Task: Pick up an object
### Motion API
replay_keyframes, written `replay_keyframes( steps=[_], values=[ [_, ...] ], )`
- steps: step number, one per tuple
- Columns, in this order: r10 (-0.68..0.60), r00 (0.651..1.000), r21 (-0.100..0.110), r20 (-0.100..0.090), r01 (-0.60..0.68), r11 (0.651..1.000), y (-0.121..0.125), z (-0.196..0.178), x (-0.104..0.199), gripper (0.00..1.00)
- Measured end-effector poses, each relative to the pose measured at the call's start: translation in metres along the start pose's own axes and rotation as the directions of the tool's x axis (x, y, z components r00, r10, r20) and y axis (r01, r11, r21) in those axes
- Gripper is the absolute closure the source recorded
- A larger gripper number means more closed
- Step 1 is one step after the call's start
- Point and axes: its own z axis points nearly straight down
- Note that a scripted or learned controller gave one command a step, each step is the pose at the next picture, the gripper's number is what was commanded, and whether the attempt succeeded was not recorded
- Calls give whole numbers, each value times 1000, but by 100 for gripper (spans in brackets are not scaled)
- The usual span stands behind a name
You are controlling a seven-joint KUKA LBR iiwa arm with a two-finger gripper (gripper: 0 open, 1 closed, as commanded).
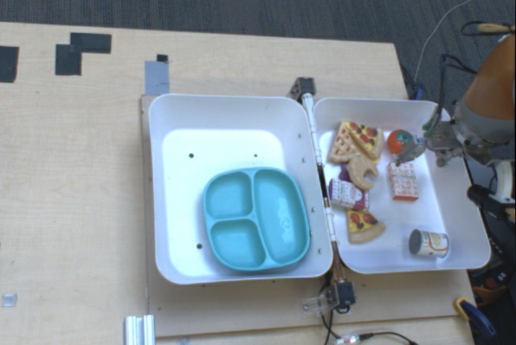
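The right bin (463, 210) holds several toy foods. A waffle (345, 143) with a pizza slice (367, 138) on it lies at the back left. Beside them are a red ball-like fruit (397, 140), a small red and white carton (403, 181), a tan ring (362, 172), a purple-labelled packet (345, 193), a second pizza slice (364, 226) and a small can (428, 243) on its side. My gripper (431, 140) hangs at the bin's right rear, just right of the red fruit, with the grey and orange arm (492, 93) behind it.
The left bin (173, 134) holds a blue divided plate (255, 218). A clamp (303, 87) sits at the back between the bins. Cables (343, 299) run at the bench's front edge and behind the arm. Dark tape patches (81, 51) mark the bench at far left.
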Motion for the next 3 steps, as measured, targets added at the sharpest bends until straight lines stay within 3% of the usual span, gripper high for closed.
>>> replay_keyframes(
  steps=[1, 2, 3],
  values=[
    [3, 1000, 12, 0, -3, 1000, -33, 35, 33, 0],
    [2, 1000, 6, 2, -2, 1000, -31, 24, 33, 100],
    [2, 1000, 13, -1, -2, 1000, -57, -71, 64, 100]
  ],
)
